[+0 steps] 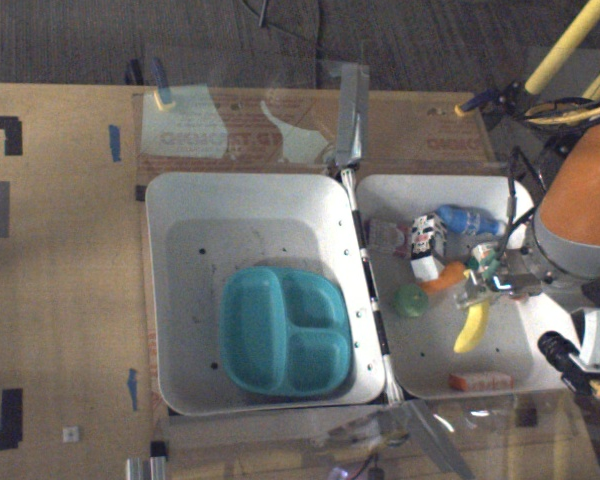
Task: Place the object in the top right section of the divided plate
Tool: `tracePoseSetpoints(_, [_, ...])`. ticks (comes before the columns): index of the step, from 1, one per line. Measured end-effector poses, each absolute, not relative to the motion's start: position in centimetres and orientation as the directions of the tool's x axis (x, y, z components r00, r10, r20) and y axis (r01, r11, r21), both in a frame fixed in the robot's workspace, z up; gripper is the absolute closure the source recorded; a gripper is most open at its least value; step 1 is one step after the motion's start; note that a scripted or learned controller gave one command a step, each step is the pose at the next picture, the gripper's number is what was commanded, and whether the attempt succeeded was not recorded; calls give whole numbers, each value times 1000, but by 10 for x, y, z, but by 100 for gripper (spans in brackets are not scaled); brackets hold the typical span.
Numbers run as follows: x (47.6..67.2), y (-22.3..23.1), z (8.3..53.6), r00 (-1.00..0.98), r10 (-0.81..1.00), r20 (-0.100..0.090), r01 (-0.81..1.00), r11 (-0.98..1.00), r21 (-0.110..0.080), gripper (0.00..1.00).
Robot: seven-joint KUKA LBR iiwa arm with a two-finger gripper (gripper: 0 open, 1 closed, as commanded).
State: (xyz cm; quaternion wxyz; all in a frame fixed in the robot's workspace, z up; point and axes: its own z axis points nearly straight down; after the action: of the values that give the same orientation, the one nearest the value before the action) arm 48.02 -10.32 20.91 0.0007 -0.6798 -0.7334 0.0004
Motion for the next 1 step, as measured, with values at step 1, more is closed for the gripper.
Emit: tracePoseSetpoints(1, [480,-29,210,-482,876,2,876,482,-2,100])
